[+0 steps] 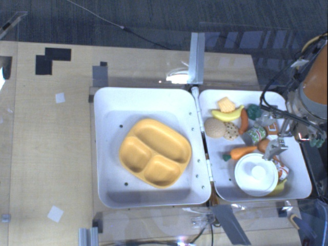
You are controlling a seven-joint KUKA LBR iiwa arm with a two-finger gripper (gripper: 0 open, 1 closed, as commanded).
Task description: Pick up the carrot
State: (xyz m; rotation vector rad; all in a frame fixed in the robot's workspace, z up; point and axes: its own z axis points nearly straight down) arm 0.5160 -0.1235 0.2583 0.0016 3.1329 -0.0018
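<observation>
The carrot (242,151), orange with a green tip toward the left, lies in the right bin (302,188), just above the rim of a white bowl (255,174). My gripper (271,135) hangs over the right bin, to the right of and slightly above the carrot. Its fingers (277,148) stand apart, open, with nothing held between them. The lower finger is close to the carrot's thick right end and to a small orange piece (263,145).
Packed around the carrot are a banana (227,115), a yellow cracker (225,104), a bread roll (214,128), a cookie (231,131), a red sausage (244,121), a green vegetable (253,110) and a small can (256,134). The left bin (102,137) holds a yellow divided plate (155,151).
</observation>
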